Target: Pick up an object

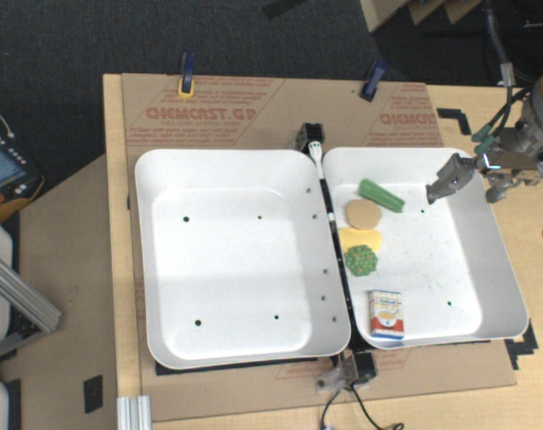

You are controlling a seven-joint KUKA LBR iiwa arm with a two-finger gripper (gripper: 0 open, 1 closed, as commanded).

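Camera view: the step in hand appears to be the approach. The hand (451, 179) hovers at 3 o'clock over the right shallow white plastic bin (486, 267); whether it is released or clenched cannot be told. Candidates lie at its 9 o'clock: one green oblong block (381, 195), one tan round disc (363, 214), one yellow flat piece (361, 238), one green knobbly ball (360, 260), one small printed carton (386, 315). The next move calls for descent over one item. Bins: two, counting the left shallow white plastic bin (227, 258).

A: What sits in the right bin (486, 267)?

B: Along its left side, a green stick (381, 195) at the far end, then a tan disc (363, 214), a yellow piece (361, 237), a green ball (360, 260), and nearest, a small carton (386, 315).

A: And the gripper (451, 179)?

B: Over the bin's far right part, nothing between its fingers. The left bin (227, 249) lies beside.
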